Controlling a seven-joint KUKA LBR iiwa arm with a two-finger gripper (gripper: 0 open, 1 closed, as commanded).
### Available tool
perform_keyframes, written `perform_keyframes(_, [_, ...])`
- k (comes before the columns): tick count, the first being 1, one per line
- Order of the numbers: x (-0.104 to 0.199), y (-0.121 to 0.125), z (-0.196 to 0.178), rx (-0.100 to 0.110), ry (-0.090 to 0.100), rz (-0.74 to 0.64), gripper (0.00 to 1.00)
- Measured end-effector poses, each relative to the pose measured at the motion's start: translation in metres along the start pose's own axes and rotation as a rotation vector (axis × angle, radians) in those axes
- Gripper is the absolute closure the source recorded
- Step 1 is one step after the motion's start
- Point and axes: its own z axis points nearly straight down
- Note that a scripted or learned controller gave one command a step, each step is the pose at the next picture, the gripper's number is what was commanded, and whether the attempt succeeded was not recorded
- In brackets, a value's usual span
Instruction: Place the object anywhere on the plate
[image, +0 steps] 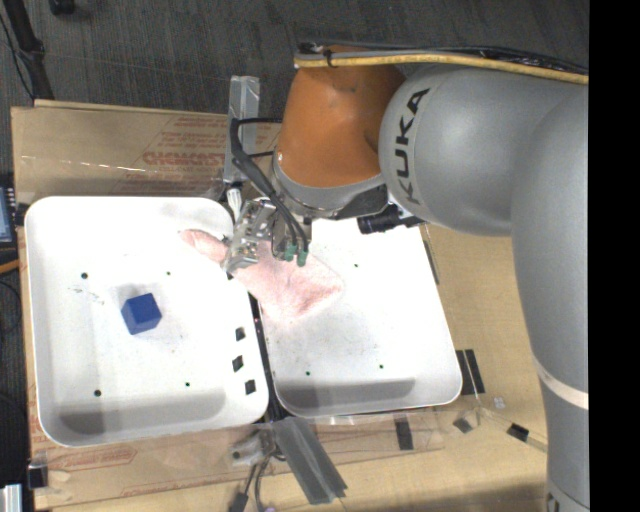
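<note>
I see a pale pink plate (290, 285), soft-looking and irregular, its long axis running diagonally across the divider (252, 330) between the two white bins, mostly right of it. A small blue cube (141, 312) sits well left of the divider. The gripper (262, 240) hangs over the plate's upper end; I cannot tell its opening.

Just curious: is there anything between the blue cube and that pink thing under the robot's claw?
No. In the camera view, bare white bin floor runs from the blue cube toward the pink thing, apart from small dark dots.
</note>
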Motion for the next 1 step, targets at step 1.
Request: perform_keyframes(1, [0.0108, 0.0494, -0.0044, -0.001, -0.005, -0.226, 1.0])
